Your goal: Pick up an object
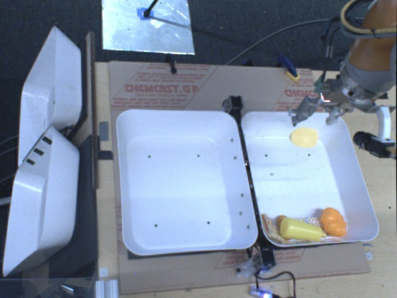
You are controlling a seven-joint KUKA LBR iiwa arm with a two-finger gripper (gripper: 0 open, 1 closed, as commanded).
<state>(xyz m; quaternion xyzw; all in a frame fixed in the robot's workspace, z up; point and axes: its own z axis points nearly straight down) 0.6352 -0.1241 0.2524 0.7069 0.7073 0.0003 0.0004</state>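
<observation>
My gripper [317,115] hangs over the far end of the right bin [356,166], its two fingers [302,113] spread apart with nothing between them. Just below it in the view, a flat pale-yellow round piece [304,137] lies on the bin floor, apart from the fingertips. Along the bin's near edge lie a yellow oblong object [301,229], an orange ball-like fruit [334,221] and a small brown item [280,220], clustered together.
The left bin [180,179] sits beside the right one, a black divider [248,172] between them. A blue-and-yellow clip [289,67] lies on the cardboard behind the bins. A shiny metal sheet [147,16] lies further back, and white housings [43,148] stand at the far left.
</observation>
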